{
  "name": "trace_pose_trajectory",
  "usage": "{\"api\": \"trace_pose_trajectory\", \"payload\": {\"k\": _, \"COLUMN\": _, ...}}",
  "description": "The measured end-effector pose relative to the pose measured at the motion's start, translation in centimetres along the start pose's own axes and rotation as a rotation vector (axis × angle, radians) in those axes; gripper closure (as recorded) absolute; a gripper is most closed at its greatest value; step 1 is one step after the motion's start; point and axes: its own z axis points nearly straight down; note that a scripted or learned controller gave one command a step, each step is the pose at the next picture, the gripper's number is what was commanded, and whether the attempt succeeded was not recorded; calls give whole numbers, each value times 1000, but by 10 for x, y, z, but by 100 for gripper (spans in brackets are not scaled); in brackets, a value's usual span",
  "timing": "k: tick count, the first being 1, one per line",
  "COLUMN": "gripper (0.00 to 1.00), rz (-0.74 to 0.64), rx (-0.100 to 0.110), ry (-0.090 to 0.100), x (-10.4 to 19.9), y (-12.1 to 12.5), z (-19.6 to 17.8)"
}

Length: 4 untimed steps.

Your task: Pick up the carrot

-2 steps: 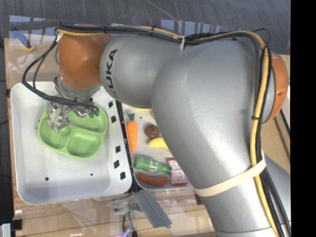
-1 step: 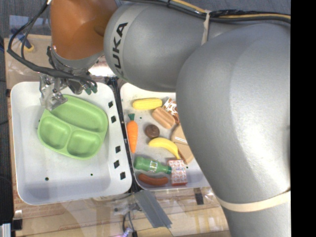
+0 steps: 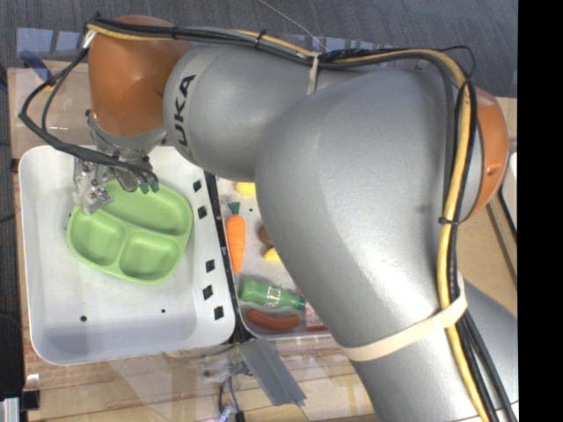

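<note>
The carrot (image 3: 236, 243) has not yet been picked up, so the reach is judged to be the step in hand; the hand (image 3: 113, 185) is placed over the wrong bin and would need to be carried across the divider to the right bin (image 3: 249, 325) before any descent.

Nearest, at the right bin's near edge, a brown sausage-like piece (image 3: 274, 322) is seen, smooth and rounded; just behind it a green bottle (image 3: 271, 296) lies on its side, glossy, with a pale label; both are partly overhung by the arm (image 3: 352, 236).

Further back, close against the right bin's left wall, the carrot lies lengthwise, near to far; it is a tapered orange cone with a small green top at its far end, smooth and probably hard plastic; a grasp across its narrow width would be called for. Beside it small yellow (image 3: 272, 254) and brown (image 3: 263, 234) pieces can be made out, too hidden to be named.

In the left bin (image 3: 53, 323), a shallow white tray with rounded corners, a matt green plate (image 3: 132, 234) with three compartments lies toward the far half.

Over the plate's far-left rim the hand hangs; its metal fingers appear pressed close together, and nothing is seen between them.
</note>
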Motion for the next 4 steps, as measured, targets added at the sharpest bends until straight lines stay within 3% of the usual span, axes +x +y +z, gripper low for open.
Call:
{"api": "trace_pose_trajectory", "payload": {"k": 1, "gripper": 100, "rz": -310, "rx": 2, "ry": -11, "x": 35, "y": 31, "z": -81}}
{"api": "trace_pose_trajectory", "payload": {"k": 2, "gripper": 100, "rz": -216, "rx": 0, "ry": -1, "x": 64, "y": -30, "z": -11}}
{"api": "trace_pose_trajectory", "payload": {"k": 3, "gripper": 100, "rz": -108, "rx": 0, "ry": -8, "x": 16, "y": -44, "z": 2}}
{"api": "trace_pose_trajectory", "payload": {"k": 4, "gripper": 100, "rz": -253, "rx": 5, "ry": -17, "x": -10, "y": 10, "z": 27}}
